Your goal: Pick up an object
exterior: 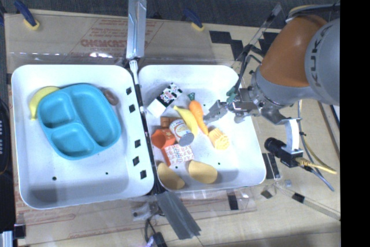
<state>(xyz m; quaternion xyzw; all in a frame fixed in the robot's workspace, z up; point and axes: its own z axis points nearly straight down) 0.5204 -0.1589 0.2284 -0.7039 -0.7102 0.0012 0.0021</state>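
Right bin (245, 153), shallow white plastic: holds the candidate items, heaped toward its left and middle.

- Orange toy carrot with green top (197, 114): long axis running far-to-near, tilted slightly rightward at the near end; lies just left of the gripper.
- Yellow toy banana (188, 120): touching the carrot's left side, roughly parallel to it.
- Small yellow ridged piece (218, 138): near and slightly left of the gripper, apart from the heap.
- Grey-lidded can (183, 133), red carton (162, 137), black-and-white patterned block (169, 93), two tan rounded pieces (201, 170) at the near wall.

Gripper (215, 110), grey two-finger: low over the right bin, reaching leftward from the arm on the right. Finger state: cannot tell; nothing seen between them.

Deciding relation: the carrot is the nearest item, immediately left of the fingertips, its long axis crossing the reach direction, so a short leftward move would likely meet it broadside.

Left bin (23, 182): blue compartment plate (78, 118), a yellow item (39, 98) under its far-left edge.
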